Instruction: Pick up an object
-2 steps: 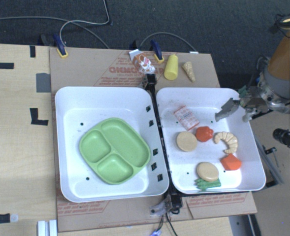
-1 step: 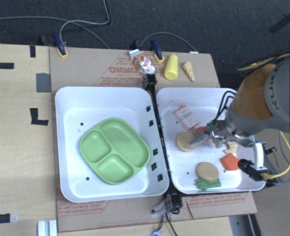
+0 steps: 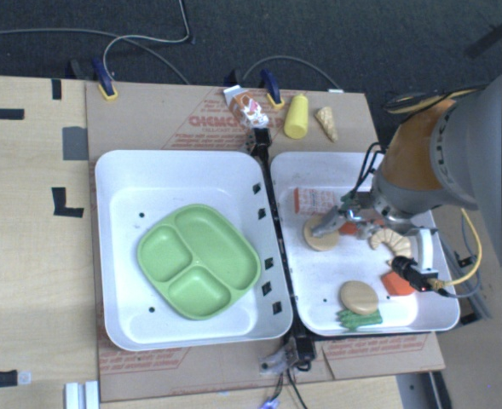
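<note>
The gripper (image 3: 326,226) is low over the round tan piece (image 3: 322,239); its grip cannot be told, nothing looks lifted yet.

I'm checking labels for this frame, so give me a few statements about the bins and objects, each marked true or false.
1. The green tray lies in the left bin. True.
2. The gripper is over the left bin. False: it is over the right bin, by a tan disc.
3. A yellow bottle lies outside the bins, on the cardboard behind them. True.
4. The green tray has one compartment. False: it has three.
5. A tan bun lies near the right bin's front edge. True.
</note>
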`<state>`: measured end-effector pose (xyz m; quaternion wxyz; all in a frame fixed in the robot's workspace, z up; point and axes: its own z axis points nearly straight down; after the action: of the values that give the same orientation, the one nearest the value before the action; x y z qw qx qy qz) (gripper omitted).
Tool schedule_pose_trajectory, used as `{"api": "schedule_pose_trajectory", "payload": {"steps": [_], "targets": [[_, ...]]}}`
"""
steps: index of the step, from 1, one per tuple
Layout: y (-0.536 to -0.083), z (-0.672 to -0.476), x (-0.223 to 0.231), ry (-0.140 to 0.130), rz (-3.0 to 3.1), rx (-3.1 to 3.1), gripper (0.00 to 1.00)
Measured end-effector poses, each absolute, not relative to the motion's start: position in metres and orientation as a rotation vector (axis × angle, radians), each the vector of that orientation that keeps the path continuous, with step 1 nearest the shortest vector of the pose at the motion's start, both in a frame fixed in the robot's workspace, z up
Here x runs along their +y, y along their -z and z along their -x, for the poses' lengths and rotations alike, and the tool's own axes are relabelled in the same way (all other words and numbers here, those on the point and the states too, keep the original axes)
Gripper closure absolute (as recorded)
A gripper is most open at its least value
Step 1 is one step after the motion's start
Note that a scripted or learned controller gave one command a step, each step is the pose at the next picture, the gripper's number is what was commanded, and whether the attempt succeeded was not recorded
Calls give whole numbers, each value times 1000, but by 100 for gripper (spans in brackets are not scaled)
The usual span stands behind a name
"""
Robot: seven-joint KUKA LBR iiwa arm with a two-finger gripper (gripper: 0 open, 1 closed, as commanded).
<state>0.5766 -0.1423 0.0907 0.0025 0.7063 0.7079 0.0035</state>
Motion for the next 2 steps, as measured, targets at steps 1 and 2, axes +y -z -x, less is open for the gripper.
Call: {"api": "schedule_pose_trajectory", "payload": {"steps": [1, 2], "targets": [[-90, -598, -104, -13, -2213, 2215, 0], [-91, -630, -113, -13, -2214, 2219, 0]]}}
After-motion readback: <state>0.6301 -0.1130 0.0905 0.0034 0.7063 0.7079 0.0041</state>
